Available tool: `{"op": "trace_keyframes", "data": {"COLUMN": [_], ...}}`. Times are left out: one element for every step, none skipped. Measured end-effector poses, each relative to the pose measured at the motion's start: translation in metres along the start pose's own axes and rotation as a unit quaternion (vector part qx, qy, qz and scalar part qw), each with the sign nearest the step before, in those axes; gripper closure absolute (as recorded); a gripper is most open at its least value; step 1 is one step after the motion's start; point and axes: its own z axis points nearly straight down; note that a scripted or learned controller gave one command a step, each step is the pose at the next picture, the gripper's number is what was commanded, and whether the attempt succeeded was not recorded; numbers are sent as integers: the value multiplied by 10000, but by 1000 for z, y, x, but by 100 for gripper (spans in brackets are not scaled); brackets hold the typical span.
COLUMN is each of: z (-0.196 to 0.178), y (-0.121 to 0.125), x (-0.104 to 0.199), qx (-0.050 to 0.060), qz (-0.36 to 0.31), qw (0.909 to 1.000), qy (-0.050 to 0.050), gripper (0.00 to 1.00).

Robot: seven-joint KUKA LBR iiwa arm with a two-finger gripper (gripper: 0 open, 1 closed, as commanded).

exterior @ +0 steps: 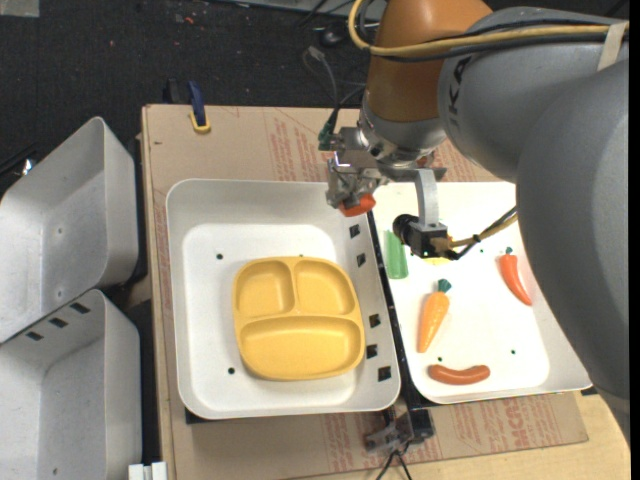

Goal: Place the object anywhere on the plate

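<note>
Overhead, pincer (352,200) seemingly clamped on a small red-orange object (356,206), beyond the yellow plate (298,318).

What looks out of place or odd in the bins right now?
Nothing looks spilled or broken. The yellow divided plate lies flat in the left bin, slightly rotated against the bin's edges. In the right bin the toy carrot, sausage, red pepper and green piece lie scattered apart. The end effector has something red-orange at its tip.
</note>
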Motion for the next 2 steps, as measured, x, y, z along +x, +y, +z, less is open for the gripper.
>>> {"op": "trace_keyframes", "data": {"z": [16, 15], "y": [-9, -8], "x": [53, 50], "qx": [26, 18], "qz": [-1, 26], "qw": [10000, 10000], "qy": [-1, -8], "gripper": [100, 0]}}
